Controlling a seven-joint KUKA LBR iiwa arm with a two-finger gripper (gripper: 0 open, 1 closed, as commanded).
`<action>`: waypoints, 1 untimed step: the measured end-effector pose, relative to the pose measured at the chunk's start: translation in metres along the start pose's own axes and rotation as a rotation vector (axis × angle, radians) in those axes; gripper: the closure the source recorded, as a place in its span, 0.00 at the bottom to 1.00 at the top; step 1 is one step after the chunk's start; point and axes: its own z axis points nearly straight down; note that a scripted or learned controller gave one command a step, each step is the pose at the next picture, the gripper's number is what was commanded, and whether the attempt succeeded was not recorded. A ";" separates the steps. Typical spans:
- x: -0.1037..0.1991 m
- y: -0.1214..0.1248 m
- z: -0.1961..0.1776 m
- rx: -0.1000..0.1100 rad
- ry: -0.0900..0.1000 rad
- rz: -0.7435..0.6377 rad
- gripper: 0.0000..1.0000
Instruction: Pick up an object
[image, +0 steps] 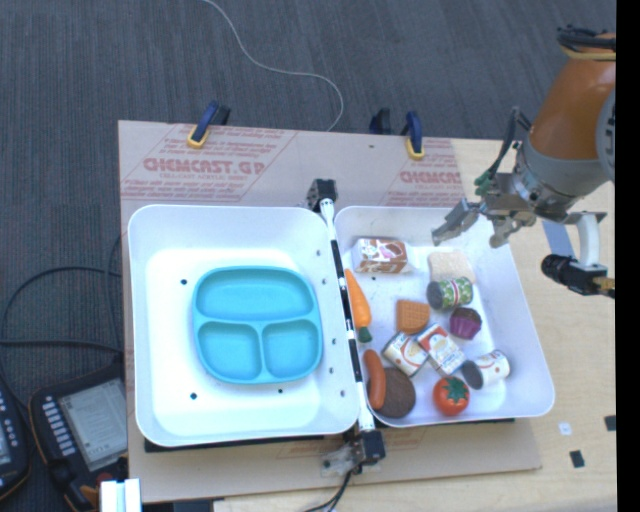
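My gripper (476, 230) hangs over the far right part of the right bin (530, 345), open, with nothing between its fingers. Below it in that bin lie several toy foods: a brown packet (381, 255), a pale bread slice (449, 265), a green can (452, 292), an orange wedge (411, 315), a purple piece (465, 323), a carrot (358, 299), two small cartons (424, 350), a sausage (375, 371), a brown round piece (396, 393), a tomato (451, 396) and a small white can (487, 369).
The left bin (160, 250) holds a blue three-part plate (258, 324). Clamps (413, 135) sit on the cardboard's far edge. A black bracket (322, 192) stands between the bins at the back.
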 end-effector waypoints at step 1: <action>0.015 -0.048 0.150 0.001 0.000 0.000 0.00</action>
